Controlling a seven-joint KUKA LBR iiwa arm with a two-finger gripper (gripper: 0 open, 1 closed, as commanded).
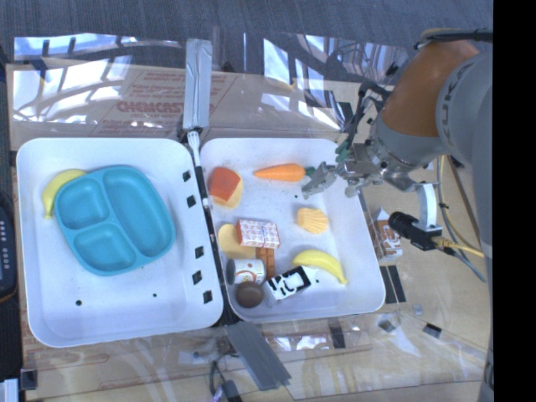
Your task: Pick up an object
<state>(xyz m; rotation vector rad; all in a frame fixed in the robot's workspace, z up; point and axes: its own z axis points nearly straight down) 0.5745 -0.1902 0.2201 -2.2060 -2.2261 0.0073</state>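
**Gripper poised over the right bin, nothing in hand**

The likeliest targets sit in the right bin [360, 224]: a carrot [280, 172] lying flat near the far wall, and a small yellow shell-shaped piece [312, 220] just below it. The gripper [318, 178] hangs at the carrot's right end, very close to its tip, with the shell piece near beneath. Nothing sits between the fingers, and whether they are apart or together I cannot tell from this slant, so no grasp can be claimed.

Why here? My guess: the carrot lies clear of its neighbours, so there is room for fingers on either side. That makes it an easier pick than the crowd lower down.

That crowd: a banana [321, 264] near the right wall, a red-and-white box [258, 234] in the middle, a can [247, 270], a dark round thing [249, 294] and a black-and-white piece [289, 283] packed at the near edge. A red-and-yellow fruit [224, 186] rests at the far left corner.

The left bin [33, 291] carries a blue divided tray [113, 219], with a second banana [57, 188] tucked against its left rim.
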